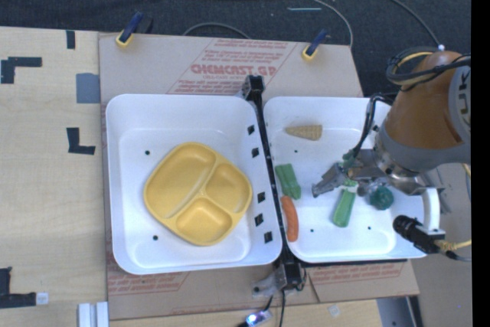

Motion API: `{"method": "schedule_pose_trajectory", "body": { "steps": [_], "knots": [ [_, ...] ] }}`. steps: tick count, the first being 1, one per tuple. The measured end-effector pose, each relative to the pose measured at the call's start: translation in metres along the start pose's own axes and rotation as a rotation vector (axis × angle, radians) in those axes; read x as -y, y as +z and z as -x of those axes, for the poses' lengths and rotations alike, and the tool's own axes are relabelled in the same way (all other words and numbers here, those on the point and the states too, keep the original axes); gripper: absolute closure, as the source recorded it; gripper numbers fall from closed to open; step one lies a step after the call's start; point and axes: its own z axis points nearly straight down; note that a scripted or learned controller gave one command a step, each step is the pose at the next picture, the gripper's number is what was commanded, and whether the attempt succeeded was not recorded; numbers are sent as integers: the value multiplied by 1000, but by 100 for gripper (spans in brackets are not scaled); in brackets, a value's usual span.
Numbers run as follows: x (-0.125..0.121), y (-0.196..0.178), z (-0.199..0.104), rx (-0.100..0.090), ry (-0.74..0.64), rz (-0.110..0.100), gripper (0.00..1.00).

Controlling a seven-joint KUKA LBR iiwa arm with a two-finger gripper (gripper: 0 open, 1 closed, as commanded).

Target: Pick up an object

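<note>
Your gripper (334, 181) sits low in the right bin (321, 245), fingers spread wide, holding nothing. Just beside it lies the green cucumber (344, 207) — long axis near upright, top leaning right, its upper end hidden under the wrist.

Yellow tray (197, 194), green cucumber (344, 207), orange carrot (290, 218), white bins (122, 165).

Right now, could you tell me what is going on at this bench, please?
The grey arm's two-finger gripper is low in the right white bin, beside a green cylinder-shaped toy. Nothing shows between its fingers. A green block, an orange carrot-like toy, a tan cone and a teal round piece lie there too. The left white bin holds a yellow divided plate.
</note>
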Motion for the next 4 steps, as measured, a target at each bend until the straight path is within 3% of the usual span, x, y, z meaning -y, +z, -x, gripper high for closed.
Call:
{"method": "schedule_pose_trajectory", "body": {
  "steps": [1, 3, 4],
  "knots": [
    [-3, -6, 0, 1, -4, 13, 0],
    [-7, 105, -12, 1, -4, 10, 0],
    [-7, 107, -13, 1, -3, 14, 0]
  ]
}}
